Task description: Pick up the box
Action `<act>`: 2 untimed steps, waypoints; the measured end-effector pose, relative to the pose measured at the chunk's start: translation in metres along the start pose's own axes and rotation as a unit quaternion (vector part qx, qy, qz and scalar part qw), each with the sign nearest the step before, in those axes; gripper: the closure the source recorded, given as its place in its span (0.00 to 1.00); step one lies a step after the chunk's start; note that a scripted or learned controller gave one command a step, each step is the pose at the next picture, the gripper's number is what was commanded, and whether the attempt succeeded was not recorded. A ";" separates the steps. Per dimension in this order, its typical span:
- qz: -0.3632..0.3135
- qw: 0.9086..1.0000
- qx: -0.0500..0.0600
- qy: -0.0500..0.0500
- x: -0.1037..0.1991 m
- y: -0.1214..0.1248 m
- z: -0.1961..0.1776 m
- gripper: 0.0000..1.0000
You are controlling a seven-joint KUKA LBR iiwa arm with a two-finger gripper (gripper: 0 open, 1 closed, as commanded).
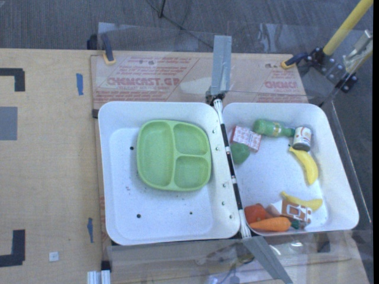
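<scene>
Wooden table (41,176) with blue tape bits (79,83) and a printed cardboard sheet (142,78) tucked under the two white bins. The left bin (112,176) just has a green divided plate (173,155) sitting in it.

The right bin (340,176) is where all the clutter is. What I'm reading as the box (246,138) is the small red-and-white one up in that bin's top left corner, close to the divider between the bins. It's lying tilted, with a round green thing (240,153) right up against its lower edge (can't tell what that is). A green bottle (272,128) lies just to its right, then a small can (302,138) beyond that.

Further down there's a banana (307,165) along the right side, and a second banana (305,202) touching an orange-and-white carton (294,212) near the bottom edge. A carrot (272,224) and something red (256,213) are packed in beside that carton.

As for the claw, I honestly can't tell what state it's in from my feed. A yellow pole (352,16) slants across the top right corner, well away from the bins.
</scene>
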State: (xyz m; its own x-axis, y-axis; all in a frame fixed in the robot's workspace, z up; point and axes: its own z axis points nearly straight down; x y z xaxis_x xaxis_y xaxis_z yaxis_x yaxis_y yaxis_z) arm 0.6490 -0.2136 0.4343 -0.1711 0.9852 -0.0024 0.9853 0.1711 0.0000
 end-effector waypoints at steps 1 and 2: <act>-0.109 0.994 0.001 0.001 0.021 0.000 0.000 0.00; -0.099 0.995 0.000 0.001 0.015 -0.064 0.140 0.00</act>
State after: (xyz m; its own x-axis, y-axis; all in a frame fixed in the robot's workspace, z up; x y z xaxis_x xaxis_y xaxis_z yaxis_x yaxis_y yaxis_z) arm 0.5835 -0.2102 0.2939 -0.3620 0.9322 -0.0001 0.9322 0.3620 -0.0008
